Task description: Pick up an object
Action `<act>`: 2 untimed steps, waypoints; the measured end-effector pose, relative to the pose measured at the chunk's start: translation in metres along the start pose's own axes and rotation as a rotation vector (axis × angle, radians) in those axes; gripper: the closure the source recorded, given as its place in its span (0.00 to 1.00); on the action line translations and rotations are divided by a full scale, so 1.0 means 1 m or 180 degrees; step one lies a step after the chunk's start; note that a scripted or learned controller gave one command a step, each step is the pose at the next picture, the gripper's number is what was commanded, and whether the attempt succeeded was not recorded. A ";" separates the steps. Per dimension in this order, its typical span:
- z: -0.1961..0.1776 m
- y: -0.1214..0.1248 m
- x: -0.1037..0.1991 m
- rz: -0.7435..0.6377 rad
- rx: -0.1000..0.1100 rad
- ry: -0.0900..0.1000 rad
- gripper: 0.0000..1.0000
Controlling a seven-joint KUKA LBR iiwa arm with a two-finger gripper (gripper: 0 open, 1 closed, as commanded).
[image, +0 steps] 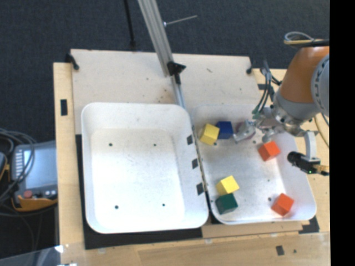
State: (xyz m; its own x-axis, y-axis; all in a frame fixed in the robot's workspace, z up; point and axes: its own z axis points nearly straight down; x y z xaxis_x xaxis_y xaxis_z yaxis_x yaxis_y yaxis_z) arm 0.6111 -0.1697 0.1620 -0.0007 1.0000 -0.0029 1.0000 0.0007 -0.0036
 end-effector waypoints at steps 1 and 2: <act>0.059 -0.008 0.001 0.0002 0.0002 0.0001 0.00; 0.064 -0.007 0.000 0.0006 -0.0014 0.0000 0.00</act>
State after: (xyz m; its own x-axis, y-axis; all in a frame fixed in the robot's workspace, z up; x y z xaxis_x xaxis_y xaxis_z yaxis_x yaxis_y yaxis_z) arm 0.6038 -0.1697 0.0977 0.0012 1.0000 -0.0029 1.0000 -0.0012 0.0008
